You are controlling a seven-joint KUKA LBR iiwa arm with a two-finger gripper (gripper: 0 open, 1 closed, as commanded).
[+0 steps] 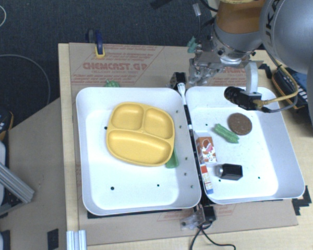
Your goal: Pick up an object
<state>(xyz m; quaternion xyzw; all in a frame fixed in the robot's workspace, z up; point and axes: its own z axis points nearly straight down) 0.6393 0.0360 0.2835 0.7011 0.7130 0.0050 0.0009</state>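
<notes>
Grey arm (292, 20) with an orange band reaches in from view-right. Fingers (202, 73) sit at the far rim of the right bin (281, 155), by the corner next to the left bin (88, 155). Can't tell how far they're spread, since the tips blur into the wrist hardware. Nothing visible between them.

Pickable items, placed from the fingers:
- black-and-white marker (184, 104): just camera-side of them and the closest item, lying along the seam where the two bins meet.
- brown disc (240, 124): camera-side and view-right, flat on the right bin floor, well apart from them.
- green pod (226, 133): just beside the disc on its view-left, lying diagonal. Can't tell if the two touch.
- red-and-white packet (205, 149): straight toward the camera from the fingers, near that bin's view-left wall.
- white-and-orange piece (206, 177): same line, just past the packet.
- black block (230, 171): just view-right of that piece, among the farthest from the fingers in this bin.
- yellow divided plate (141, 134): camera-side and view-left, mid left bin, three compartments.
- green piece (171, 160): pokes out from under the plate's edge on the seam side.
- green scrap (112, 83): on the brown surface (125, 64) just outside the left bin's far rim, well view-left of the fingers.
</notes>
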